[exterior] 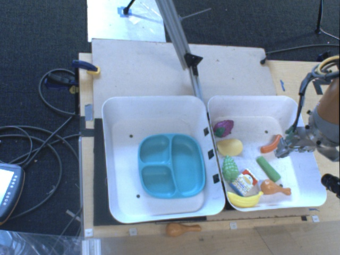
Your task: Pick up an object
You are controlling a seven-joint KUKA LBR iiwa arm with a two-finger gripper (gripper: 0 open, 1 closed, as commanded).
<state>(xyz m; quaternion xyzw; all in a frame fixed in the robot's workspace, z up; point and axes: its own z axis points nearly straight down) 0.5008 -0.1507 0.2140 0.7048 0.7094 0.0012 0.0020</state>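
White bins pretty much own the table (159, 68), two of them side by side. Left bin (119, 142) has a teal divided plate (171, 165) sitting flat in it. Right bin (303, 195) has all the toy food: purple thing (223, 127) at the top, yellow lemon-ish piece (229, 147) below it, a bumpy green one (230, 169), a small printed packet (244, 183), a banana (245, 199) at the near edge, a green stick (268, 169), an orange drumstick (274, 188) and an orange sausage (271, 144). The claw (287, 147) hangs over the right bin's right side, just beside the sausage; can't tell how far open it is or whether it's got anything. Another drumstick (182, 229) lies outside, on the table's front edge.
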